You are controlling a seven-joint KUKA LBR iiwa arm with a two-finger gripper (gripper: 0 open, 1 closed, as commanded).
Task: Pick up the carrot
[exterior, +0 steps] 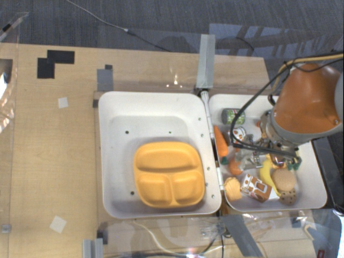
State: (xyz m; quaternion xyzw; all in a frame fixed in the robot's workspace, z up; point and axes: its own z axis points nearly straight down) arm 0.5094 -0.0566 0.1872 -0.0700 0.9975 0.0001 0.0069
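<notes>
The carrot (221,142) is a slim orange piece with a dark green end. It lies lengthwise along the left wall of the right bin (320,196), close to the divider between the bins. My gripper (250,150) hangs low inside that bin, just right of the carrot, under the arm's big orange band (306,104). The wrist and cables hide most of the gripper. I see nothing of the carrot lifted off the bin floor.
A green can (232,115) lies behind the carrot. In front are a small orange fruit (235,169), a round cracker (232,186), a printed box (255,187), a banana (267,171) and a brown bun (284,180). The left bin (110,112) holds a yellow divided plate (141,160).
</notes>
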